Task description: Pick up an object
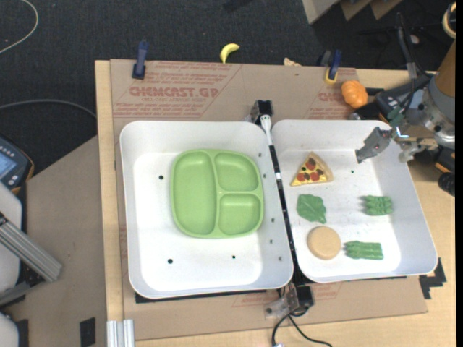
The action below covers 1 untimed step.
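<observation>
While the gripper (370, 147) is hovering over the right bin's (418, 215) far edge, we cannot tell its fingers' state; the pizza slice (312, 171) is lying nearby.

Two white bins (145, 266), one green divided plate (215, 192), one pizza slice (312, 171), three green leafy pieces (311, 208), one tan round cookie (324, 242).

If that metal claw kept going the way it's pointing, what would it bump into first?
Probably the pizza slice: the gripper points down-left toward it inside the right bin. Height is unclear, so it might meet the bin floor first.
</observation>
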Each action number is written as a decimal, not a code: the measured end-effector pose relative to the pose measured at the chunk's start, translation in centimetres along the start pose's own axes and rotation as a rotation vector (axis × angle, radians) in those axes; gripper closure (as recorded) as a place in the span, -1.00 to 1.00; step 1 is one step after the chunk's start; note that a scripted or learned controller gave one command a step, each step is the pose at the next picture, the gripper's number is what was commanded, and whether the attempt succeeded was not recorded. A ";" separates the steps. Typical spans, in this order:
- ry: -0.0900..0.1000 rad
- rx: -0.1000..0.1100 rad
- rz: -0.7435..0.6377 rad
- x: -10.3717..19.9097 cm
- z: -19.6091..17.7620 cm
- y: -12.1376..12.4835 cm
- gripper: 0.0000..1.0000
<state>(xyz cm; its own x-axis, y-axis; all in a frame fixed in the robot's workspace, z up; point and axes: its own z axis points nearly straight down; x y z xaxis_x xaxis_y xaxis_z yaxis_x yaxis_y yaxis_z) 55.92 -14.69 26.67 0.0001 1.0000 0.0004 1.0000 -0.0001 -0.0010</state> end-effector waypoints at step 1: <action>0.005 0.012 -0.001 5.0 9.2 -6.1 -1.00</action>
<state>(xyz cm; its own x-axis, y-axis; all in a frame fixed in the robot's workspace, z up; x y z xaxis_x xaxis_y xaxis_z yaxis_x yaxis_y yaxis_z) 49.80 -9.64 17.49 -0.0009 1.0000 0.0054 0.9999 0.0009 -0.0129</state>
